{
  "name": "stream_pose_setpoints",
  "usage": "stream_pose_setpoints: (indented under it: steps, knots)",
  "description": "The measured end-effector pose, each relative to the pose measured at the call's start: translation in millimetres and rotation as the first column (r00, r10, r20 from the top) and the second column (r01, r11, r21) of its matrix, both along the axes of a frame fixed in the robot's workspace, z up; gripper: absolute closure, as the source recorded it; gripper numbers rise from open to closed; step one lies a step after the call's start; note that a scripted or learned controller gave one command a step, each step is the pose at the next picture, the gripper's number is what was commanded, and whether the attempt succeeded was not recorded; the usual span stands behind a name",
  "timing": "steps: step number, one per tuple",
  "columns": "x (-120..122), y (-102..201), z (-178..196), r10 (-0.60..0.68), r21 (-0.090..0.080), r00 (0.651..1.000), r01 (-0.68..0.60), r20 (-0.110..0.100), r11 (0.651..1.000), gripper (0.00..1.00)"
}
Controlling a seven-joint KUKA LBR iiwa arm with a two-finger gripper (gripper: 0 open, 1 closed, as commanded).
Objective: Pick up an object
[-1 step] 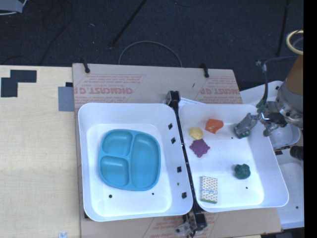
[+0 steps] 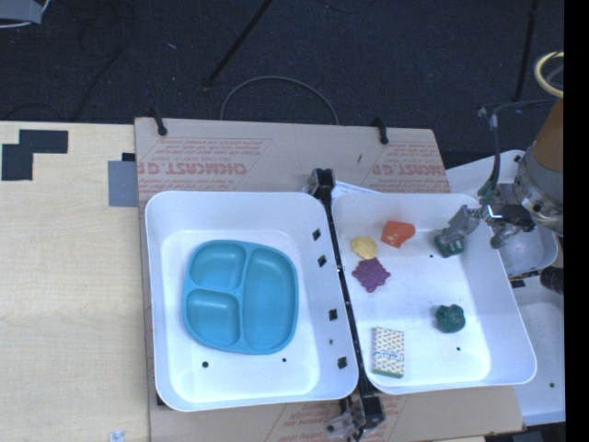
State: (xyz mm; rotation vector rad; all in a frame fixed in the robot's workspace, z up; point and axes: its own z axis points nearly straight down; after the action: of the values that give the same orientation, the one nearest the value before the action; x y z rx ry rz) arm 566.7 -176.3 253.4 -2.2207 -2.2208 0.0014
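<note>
My gripper (image 2: 477, 236) hangs over the upper right part of the right bin (image 2: 502, 362), open, with nothing between its fingers. One fingertip (image 2: 451, 242) points down near the bin floor. An orange block (image 2: 398, 233) lies to the left of the gripper. Beside it are a small yellow piece (image 2: 364, 247) and a purple star-like piece (image 2: 371, 273). A dark green lump (image 2: 450, 318) rests below the gripper, toward the bin's front. A patterned card-like box (image 2: 388, 351) lies at the front left of this bin.
The left bin (image 2: 175, 376) holds a blue divided plate (image 2: 242, 296). A black divider with clips (image 2: 333, 284) runs between the two bins. Cardboard (image 2: 276, 159) lies under the bins, and a wooden bench top (image 2: 64, 293) extends to the left.
</note>
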Motion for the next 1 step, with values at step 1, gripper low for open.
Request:
stream_pose_setpoints:
  steps: [1]
  knots:
    - [-7.2, -2.3, -45.9, 0.000, 0.001, 1.000, 0.000, -0.005, 1.000, 0.00]
